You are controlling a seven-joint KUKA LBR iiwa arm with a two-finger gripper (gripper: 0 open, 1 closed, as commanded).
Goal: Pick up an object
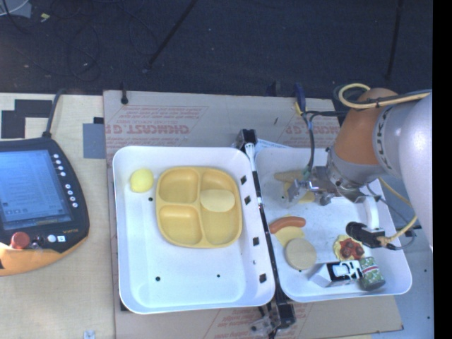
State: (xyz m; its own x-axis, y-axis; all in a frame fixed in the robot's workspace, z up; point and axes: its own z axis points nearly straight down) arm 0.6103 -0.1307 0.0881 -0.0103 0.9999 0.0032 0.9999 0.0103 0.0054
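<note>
You are looking down at a slant on two shallow white bins side by side on a bench; the left bin (134,274) holds a yellow divided plate (198,206) with a pale round piece (217,200) in its upper right compartment, and a small yellow ball (141,181) lies just beside the plate, toward the bin's upper left corner.

The right bin (395,277) holds the clutter you can pick from — a sausage (287,224) near the dividing wall; a pale round disc (300,253) just below it, with a yellowish piece between them; a small red-topped item (349,247) to the right; a small can (371,273) in the lower right corner, with a dark-and-white object (342,271) beside it; a tan piece (288,177) lies near the top of the bin.

The grey arm reaches in from the right, its orange band above the wrist; the gripper (308,188) sits low over the upper middle of the right bin, just beside the tan piece; nothing can be made out between its tips, and you cannot tell whether it is released or clenched.

To do this step well, choose one target that stands apart from its neighbours — the sausage looks likeliest; centre over its middle, straddle its narrow width, and keep clear of the bin wall before closing.
</note>
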